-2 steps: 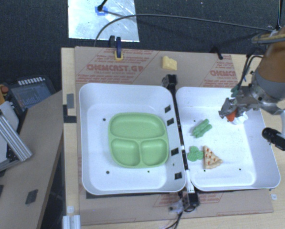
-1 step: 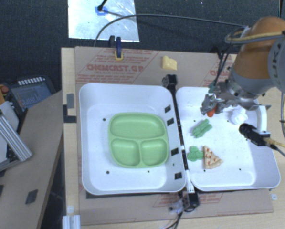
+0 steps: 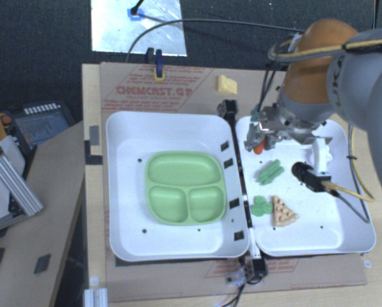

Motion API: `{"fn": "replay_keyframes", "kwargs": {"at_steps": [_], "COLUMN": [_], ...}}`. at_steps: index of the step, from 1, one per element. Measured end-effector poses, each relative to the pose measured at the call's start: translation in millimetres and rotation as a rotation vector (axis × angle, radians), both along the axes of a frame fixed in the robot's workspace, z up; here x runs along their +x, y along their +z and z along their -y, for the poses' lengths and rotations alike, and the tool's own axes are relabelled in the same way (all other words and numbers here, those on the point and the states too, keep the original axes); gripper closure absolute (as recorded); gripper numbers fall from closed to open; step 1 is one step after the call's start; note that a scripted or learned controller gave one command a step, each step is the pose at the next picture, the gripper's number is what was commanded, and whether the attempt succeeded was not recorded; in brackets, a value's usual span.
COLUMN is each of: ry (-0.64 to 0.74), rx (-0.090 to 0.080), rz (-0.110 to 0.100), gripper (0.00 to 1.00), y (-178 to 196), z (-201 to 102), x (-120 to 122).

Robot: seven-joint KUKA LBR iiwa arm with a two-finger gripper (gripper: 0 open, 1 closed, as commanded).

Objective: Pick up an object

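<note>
One pizza slice, two green pieces, one green tray; tool state unclear.

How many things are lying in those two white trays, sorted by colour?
Green: 3 (divided plate, upper green toy, lower green toy)
Tan with red spots: 1 (pizza slice)
Orange-red: 1 (small piece)
Total: 5
</note>
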State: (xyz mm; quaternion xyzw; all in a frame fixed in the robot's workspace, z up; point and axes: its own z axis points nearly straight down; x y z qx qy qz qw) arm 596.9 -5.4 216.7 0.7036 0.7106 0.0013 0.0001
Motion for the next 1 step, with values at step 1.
{"fn": "replay_keyframes", "kwargs": {"at_steps": [1], "ry": [0.0], "rx": [0.0], "rz": [-0.001], "gripper": [1.0], "y": [6.0], "z": [-54.2], "x": [-0.5]}}
